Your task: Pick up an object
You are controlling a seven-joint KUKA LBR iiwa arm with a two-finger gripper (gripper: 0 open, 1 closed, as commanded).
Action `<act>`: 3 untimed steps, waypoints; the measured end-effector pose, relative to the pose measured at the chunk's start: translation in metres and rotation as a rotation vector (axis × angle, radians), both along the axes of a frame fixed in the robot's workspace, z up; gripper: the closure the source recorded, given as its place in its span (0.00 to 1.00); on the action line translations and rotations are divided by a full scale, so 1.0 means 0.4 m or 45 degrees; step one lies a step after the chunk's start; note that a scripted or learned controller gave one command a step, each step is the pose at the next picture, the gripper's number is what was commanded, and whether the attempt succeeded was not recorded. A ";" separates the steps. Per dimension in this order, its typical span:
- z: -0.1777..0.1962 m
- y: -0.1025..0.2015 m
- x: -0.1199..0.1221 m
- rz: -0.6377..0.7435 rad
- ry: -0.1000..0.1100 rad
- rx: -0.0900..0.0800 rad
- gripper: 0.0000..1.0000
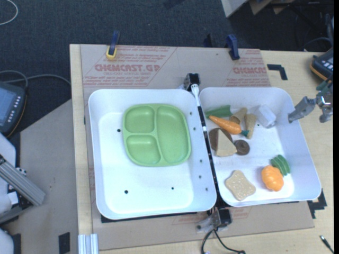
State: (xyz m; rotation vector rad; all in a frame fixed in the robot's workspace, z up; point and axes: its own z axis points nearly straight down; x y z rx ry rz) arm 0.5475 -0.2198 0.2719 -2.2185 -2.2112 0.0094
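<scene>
While the two shallow white plastic bins sit side by side on the cardboard-topped table [159, 62], the left bin [106, 194] carries a light green three-compartment plastic plate [157, 134] toward its far edge. The right bin [302, 163] holds the loose items. Along its far-left part lie a dark green toy pod [218, 110] and, just beside it, an orange toy carrot [225, 124]. Next to these rest a brown and tan wedge-shaped toy [221, 142], a small dark brown disc [242, 147] and a tan upright piece [249, 125]. A pale translucent lump [266, 116] lies near the far edge. Toward the near edge are a tan toy bread slice [240, 185] and an orange round toy fruit with green leaves [273, 177].

At the table's right edge, the grey end effector [302, 110] hovers over the right bin's far-right corner, clear of every item; whether its fingers are apart or together cannot be told.
</scene>
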 end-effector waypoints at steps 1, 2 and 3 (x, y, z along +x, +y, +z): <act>0.016 0.001 0.005 0.004 -0.014 -0.004 0.00; -0.126 0.027 0.000 0.005 -0.006 0.000 0.00; -0.245 0.012 0.013 0.004 -0.007 0.000 0.00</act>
